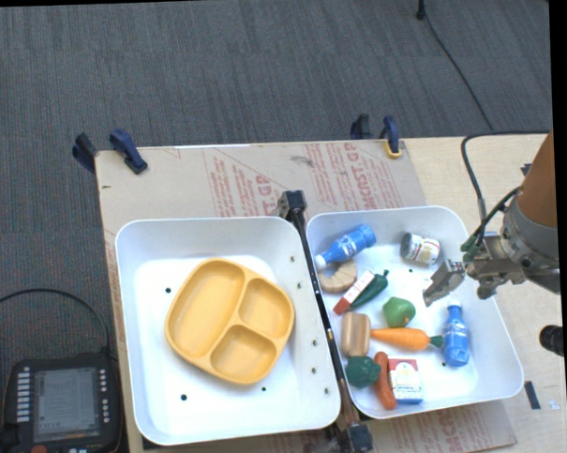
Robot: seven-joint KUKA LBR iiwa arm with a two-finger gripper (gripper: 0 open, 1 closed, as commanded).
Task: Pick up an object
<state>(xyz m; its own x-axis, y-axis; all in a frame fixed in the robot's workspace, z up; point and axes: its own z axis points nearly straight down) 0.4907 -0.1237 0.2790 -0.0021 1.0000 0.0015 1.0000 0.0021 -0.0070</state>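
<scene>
Grey pendant [59,412] on dark carpet [211,74], cardboard-topped bench [216,182], 2 white bins [135,274], pincer [445,284] fingers apart, empty.

Bright, even overhead light, soft short shadows under the toys, mild glare on the white bins [135,274], focus slightly soft throughout

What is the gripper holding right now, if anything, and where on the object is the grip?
Nothing is held. The gripper hangs open above the right bin, with no object between its fingers; the blue bottle lies just below it.
</scene>
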